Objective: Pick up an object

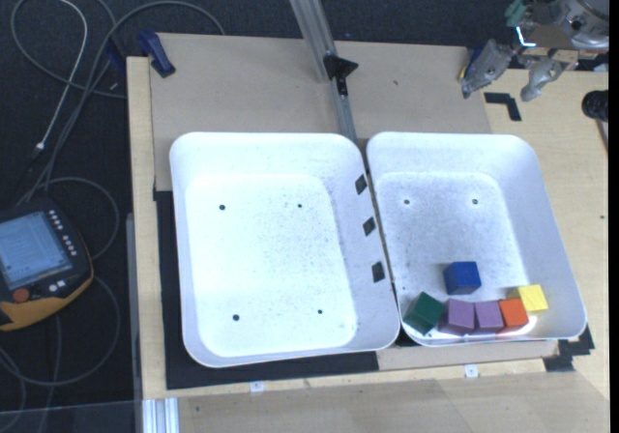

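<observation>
Blocks sit bunched at the near edge of the right bin (542, 189): green block (424, 311), purple block (461, 314), a second purple-pink block (488, 314), orange block (513, 312) and yellow block (533, 299) in a row along the front wall, touching or nearly so. Blue block (462, 276) sits just behind the row, slightly apart, with free floor on its far side. Left bin (193, 180) is beside it, white with dark specks.

Farther back, a metal rail (305, 6) slants across the bench (242, 83). Gripper (507, 72) hangs at the far right, beyond the right bin's back rim, fingers spread wide, nothing between them. It is well apart from every block.

Likely step: approach, nothing grasped yet. Best target looks like blue, since it has room around it; the row blocks are packed against each other and the wall, so fingers could jam or push neighbours. Come down straight, fingers straddling two opposite faces, close only once low.

Pendant (34, 257) lies off the bench at left; screen text too small to read. No legible labels anywhere.
</observation>
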You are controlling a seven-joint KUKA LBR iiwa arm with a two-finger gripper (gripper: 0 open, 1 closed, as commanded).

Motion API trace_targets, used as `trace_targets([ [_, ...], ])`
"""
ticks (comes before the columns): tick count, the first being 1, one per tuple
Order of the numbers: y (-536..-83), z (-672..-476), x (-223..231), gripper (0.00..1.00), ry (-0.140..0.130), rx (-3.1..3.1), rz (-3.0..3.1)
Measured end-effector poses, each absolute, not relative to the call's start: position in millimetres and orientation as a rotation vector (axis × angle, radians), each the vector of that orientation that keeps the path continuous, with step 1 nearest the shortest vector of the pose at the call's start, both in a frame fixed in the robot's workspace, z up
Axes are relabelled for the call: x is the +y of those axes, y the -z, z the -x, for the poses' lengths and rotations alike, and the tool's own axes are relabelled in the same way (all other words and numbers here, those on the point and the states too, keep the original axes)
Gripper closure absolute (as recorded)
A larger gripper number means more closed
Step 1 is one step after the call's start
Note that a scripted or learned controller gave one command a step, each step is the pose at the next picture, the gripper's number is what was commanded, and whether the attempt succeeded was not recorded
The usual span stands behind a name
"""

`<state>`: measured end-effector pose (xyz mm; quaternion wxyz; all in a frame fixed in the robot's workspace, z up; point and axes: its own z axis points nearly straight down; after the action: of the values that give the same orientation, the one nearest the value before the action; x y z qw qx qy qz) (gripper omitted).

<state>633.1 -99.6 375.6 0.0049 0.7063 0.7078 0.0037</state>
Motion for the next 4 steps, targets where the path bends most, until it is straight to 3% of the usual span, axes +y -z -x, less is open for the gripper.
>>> trace_targets([
  [1, -252.5, -580.3, -91.4, 0.00, 0.010, 2.228, -2.229],
  [2, -144.7, -539.6, -116.4, 0.00, 0.010, 2.226, -2.231],
  [3, -96.5, -503.7, -107.7, 0.00, 0.006, 2.226, -2.228],
  [4, -162.9, -480.9, -153.7, 0.00, -0.002, 2.212, -2.220],
])
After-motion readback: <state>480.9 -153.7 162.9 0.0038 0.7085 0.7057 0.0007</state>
